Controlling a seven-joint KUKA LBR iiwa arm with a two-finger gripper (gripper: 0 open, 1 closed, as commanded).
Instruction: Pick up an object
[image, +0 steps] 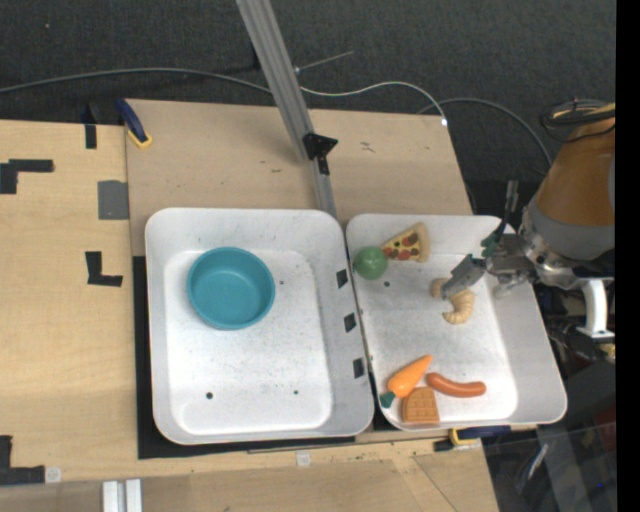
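Holding a teal bowl (231, 288), left bin (160, 330); toy foods fill right bin (530, 390)

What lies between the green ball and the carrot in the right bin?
In the camera view, only bare white bin floor lies between the green ball and the carrot.

Evenly and softly lit from overhead; faint short shadows, mild sheen on the white bins (250, 225), slightly grainy, dim at the corners.

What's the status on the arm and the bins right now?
Gripper low in right bin, at croissant, grasp unconfirmed. Pizza slice, green ball close by. Blue bowl in left bin.
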